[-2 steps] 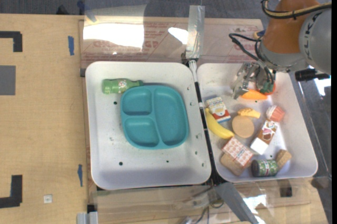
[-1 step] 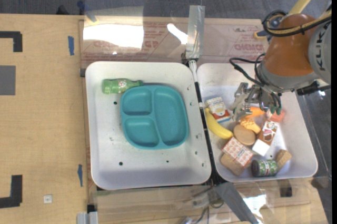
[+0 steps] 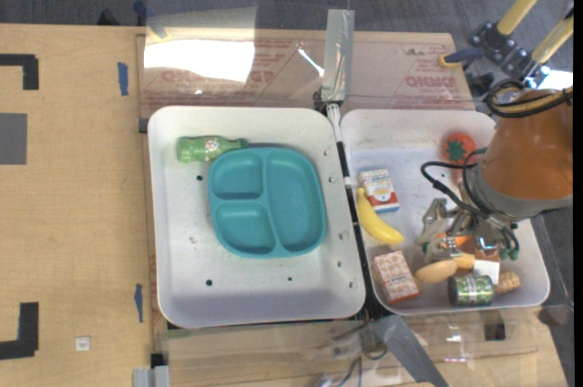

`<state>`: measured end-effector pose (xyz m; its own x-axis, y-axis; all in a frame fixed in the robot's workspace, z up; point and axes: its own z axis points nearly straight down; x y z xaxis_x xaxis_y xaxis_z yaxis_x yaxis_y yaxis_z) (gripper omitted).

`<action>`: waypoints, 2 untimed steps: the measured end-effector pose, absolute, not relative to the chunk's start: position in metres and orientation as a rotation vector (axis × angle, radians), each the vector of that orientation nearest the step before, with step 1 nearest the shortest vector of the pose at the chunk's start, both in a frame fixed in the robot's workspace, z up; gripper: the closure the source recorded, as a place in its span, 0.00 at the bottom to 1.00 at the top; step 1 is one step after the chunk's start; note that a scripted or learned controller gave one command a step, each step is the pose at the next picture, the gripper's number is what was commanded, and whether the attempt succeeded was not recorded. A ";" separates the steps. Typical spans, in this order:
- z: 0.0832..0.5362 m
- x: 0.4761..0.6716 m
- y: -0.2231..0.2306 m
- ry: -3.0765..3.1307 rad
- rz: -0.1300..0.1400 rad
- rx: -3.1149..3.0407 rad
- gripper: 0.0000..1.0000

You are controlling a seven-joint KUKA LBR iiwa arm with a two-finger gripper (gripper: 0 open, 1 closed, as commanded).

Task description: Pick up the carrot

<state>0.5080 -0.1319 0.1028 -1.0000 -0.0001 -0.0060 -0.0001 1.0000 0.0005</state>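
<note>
tray [image 3: 268,198] in left bin [image 3: 173,221]

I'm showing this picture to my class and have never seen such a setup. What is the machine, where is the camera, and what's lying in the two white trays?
One camera looks down at a slant on a bench. The grey arm with the orange band is a robot reaching in from the right; its claw hangs low over the right bin. That bin holds a banana, two small cartons, a green can, a tomato and something orange by the claw, perhaps the carrot. The left bin holds a teal divided plate and a green bottle.
</note>
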 end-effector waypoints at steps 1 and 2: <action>0.224 0.488 -0.186 3.123 -0.013 -0.054 1.00; 0.260 0.543 -0.224 3.117 -0.004 -0.304 1.00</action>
<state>0.5430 -0.2235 0.2599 -0.9811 -0.1931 -0.0094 -0.1930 0.9812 -0.0038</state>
